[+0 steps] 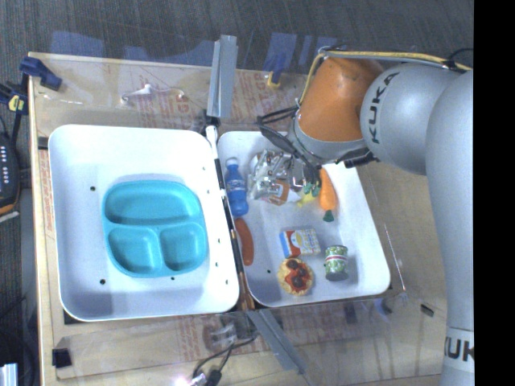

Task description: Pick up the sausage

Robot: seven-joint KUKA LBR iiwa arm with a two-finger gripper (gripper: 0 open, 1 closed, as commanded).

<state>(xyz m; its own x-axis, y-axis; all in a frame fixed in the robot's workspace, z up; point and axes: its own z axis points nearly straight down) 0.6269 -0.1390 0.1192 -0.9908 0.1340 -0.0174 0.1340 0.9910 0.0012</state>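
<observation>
The sausage is a reddish-brown link lying lengthwise along the left wall of the right bin, just below a blue bottle. My gripper hangs over the upper middle of that bin, up and to the right of the sausage and apart from it. Its metal fingers point down over a small brownish item. The arm's orange band sits right above it.
In the right bin lie an orange carrot, a small snack packet, a green-lidded cup and a round tart. The left bin holds a blue divided tray.
</observation>
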